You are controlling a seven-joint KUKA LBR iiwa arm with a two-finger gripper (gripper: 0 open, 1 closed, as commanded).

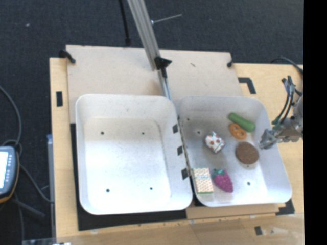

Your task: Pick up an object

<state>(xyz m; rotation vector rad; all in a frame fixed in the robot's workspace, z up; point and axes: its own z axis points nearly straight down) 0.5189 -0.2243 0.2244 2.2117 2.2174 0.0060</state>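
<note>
The right bin [202,114] holds several small items: a green cucumber-like piece [241,120], an orange round piece [237,131], a white patterned block [215,142], a brown disc [247,153], a purple grape cluster [223,180] and a yellowish box [203,180]. My gripper [267,139] hangs over the right bin's right wall, just right of the brown disc and apart from it. Nothing shows between its fingers.
The left bin [87,137] sits beside the right one. A slanted aluminium post [145,29] rises from behind the bins' shared edge. A handheld pendant [6,170] lies at the far left. Cables [286,101] hang near the arm on the right.
</note>
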